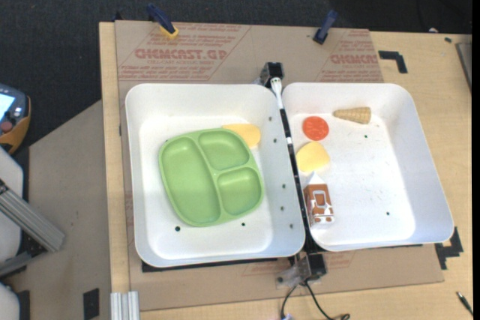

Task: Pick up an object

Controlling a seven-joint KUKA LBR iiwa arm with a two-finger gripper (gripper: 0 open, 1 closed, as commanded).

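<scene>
The left bin (pixel 142 161) holds a green divided plate (pixel 211 176) with a yellow piece (pixel 244 133) lying at its upper right edge. In the right bin (pixel 405 183) a red round disc (pixel 316 128) lies near the left wall. Just below it sits a yellow lemon-like piece (pixel 313 157). An orange and white packet (pixel 319 204) lies lower, by the left wall. A tan cone (pixel 352 115) rests near the back of the right bin.
Both bins sit on a brown cardboard sheet (pixel 225 49) held by blue clamps (pixel 162 20) at the back. A black clip (pixel 272 73) joins the bins at the far end. Grey metal framing (pixel 30 225) stands at the left.
</scene>
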